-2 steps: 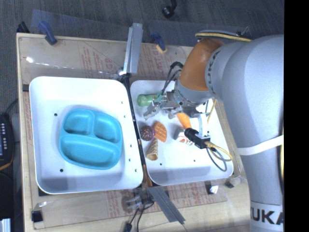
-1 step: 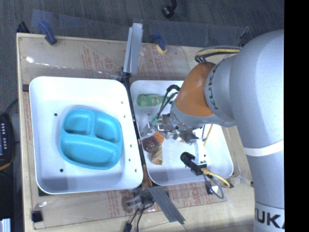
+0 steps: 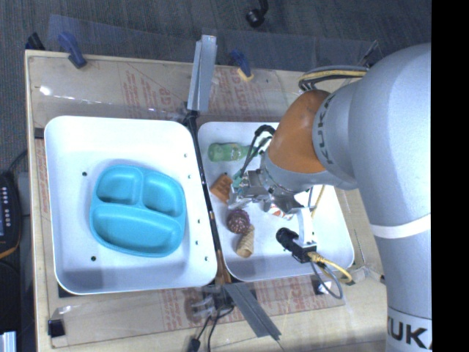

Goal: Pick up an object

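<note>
In the camera view the right bin [image 3: 333,229] holds several small items: a green bottle-like piece [image 3: 226,152] at the back, an orange-brown wedge [image 3: 220,188] near the left wall, and a brown ice-cream cone toy [image 3: 241,229] toward the front. A red-and-white item [image 3: 277,211] peeks out under the wrist. My gripper [image 3: 245,190] hangs low over the bin's middle, just right of the wedge and above the cone. The grey arm and orange band [image 3: 297,141] cover much of the bin's right half.
The left bin [image 3: 62,141] carries a blue divided tray [image 3: 138,209]. A black fitting with a yellow cable [image 3: 302,248] trails off the wrist toward the right bin's front corner. A grey bar [image 3: 201,72] stands at the back between the bins.
</note>
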Robot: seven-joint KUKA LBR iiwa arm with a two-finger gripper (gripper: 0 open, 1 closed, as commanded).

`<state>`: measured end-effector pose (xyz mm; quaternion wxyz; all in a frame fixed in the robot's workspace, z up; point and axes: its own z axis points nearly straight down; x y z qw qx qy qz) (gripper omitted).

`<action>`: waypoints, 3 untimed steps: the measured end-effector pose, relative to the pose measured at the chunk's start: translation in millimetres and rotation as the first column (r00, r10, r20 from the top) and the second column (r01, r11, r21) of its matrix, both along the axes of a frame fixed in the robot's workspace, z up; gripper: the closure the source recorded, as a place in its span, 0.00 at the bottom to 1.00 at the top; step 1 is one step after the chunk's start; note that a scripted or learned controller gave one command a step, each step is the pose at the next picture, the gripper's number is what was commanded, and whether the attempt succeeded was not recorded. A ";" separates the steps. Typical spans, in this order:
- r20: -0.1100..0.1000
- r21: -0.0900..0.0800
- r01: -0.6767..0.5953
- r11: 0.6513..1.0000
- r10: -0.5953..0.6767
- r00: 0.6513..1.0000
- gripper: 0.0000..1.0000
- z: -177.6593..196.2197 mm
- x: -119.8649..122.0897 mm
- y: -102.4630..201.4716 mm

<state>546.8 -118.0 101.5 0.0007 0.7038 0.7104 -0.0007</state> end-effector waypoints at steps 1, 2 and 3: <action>0.000 0.000 0.000 1.000 0.000 1.000 0.00 0.0 0.0 0.1; 0.021 -0.019 0.019 1.000 -0.019 1.000 0.00 -3.9 -40.7 7.8; 0.013 -0.007 0.004 1.000 -0.004 1.000 1.00 3.9 -39.8 15.4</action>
